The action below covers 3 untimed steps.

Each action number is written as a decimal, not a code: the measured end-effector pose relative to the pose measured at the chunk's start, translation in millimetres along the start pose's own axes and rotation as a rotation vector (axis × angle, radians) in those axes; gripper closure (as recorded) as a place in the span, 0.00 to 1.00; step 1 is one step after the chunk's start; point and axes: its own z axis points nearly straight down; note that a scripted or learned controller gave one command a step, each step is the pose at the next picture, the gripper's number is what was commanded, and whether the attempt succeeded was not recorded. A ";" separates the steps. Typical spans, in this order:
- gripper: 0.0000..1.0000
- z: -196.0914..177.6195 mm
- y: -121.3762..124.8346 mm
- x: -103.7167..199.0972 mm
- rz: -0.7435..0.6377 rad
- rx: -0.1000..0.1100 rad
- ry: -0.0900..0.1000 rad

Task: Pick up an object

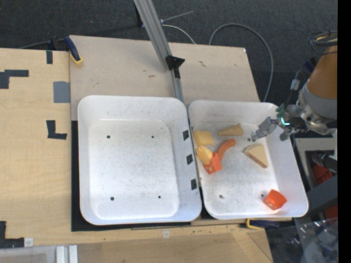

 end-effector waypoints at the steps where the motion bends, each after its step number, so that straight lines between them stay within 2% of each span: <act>1: 0.00 -2.3 0.9 0.1 -0.002 -0.004 -0.001; 2: 0.00 43.2 5.0 5.1 -0.001 0.000 -0.001; 3: 0.00 101.2 -4.9 1.1 0.000 0.003 -0.001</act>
